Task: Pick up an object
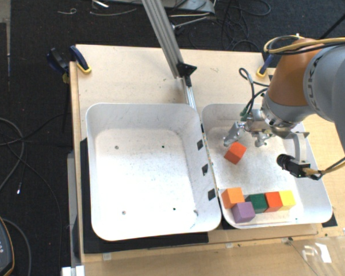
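While poised over the right bin, end effector above an orange cube; finger state impossible to tell. Five more blocks along the near rim.

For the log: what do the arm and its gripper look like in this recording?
The arm is smooth grey with a rounded orange band above the wrist. Yellow and dark cables loop over that band. The gripper is bare grey metal with small brackets, and a black fitting with thin leads hangs beside it.
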`<state>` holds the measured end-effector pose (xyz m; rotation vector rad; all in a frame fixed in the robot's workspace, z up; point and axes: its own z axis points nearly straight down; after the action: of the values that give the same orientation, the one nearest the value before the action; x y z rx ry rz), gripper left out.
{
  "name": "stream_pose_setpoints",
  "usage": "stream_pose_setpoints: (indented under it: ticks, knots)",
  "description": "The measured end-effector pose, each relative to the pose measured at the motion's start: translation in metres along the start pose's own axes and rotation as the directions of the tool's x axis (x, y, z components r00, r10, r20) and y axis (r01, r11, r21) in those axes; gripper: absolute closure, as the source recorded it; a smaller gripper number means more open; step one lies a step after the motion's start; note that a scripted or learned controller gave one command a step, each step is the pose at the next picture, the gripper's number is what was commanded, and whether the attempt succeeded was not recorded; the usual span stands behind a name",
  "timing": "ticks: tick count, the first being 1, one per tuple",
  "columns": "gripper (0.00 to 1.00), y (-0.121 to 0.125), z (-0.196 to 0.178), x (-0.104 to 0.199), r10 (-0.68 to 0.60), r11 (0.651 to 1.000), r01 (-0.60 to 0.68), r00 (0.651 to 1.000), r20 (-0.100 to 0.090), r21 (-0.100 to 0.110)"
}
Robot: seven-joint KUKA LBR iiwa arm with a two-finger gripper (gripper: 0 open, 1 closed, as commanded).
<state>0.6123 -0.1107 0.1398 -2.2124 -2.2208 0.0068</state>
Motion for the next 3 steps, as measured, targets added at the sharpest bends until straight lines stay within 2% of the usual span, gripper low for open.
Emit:
stream_pose_setpoints:
  ticks: [1,2,3]
  knots:
    - [0.0,-0.02,0.047,0.009,0.005,1.0,-0.005,1.0,0.001,-0.004]
    - [1.0,-0.018,0.035,0.008,0.007,1.0,-0.007,1.0,0.002,-0.009]
    - [1.0,-0.036,-0.06,0.104,-0.007,1.0,0.007,1.0,-0.002,-0.015]
